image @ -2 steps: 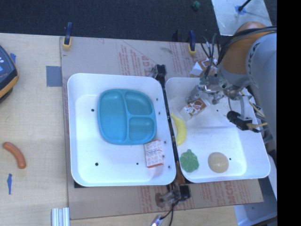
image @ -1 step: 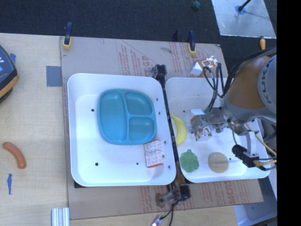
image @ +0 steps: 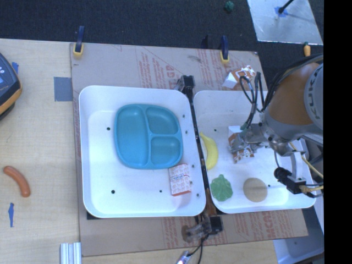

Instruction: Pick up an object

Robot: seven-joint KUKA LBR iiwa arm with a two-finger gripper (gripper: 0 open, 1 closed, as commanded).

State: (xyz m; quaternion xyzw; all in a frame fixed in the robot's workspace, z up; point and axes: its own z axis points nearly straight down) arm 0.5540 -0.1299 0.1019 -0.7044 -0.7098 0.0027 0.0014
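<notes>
Objects to pick sit in both bins, none lifted. Bench [image: 38, 136] is light wood w/ a cardboard sheet [image: 137, 65] clamped along its far edge; the two white bins lie on that sheet, side by side, touching along their inner edges. Left bin [image: 88, 147]: a blue three-section plate [image: 148, 135] lies flat, toward the far edge and about centred left-to-right, its sections bare; a red-and-white packet [image: 180, 179] lies just off the plate's near right corner, close to the bin's near right corner. Right bin [image: 220, 106]: the arm [image: 291, 100] comes in over its right edge, and the gripper [image: 242, 146] is low over the bin's middle, right at a small brown-and-white crumpled item there; contact unclear, and claw state can't be told from this angle. Banana [image: 209, 152] lies along the right bin's left edge, about mid-length. Tan round piece [image: 255, 190] sits by the near edge, approx. centre. Green leafy piece [image: 221, 187] is in the near left corner, just below the banana, apart from the tan piece. Outside the bins: a sausage [image: 17, 181] on bare bench near the left edge.
</notes>
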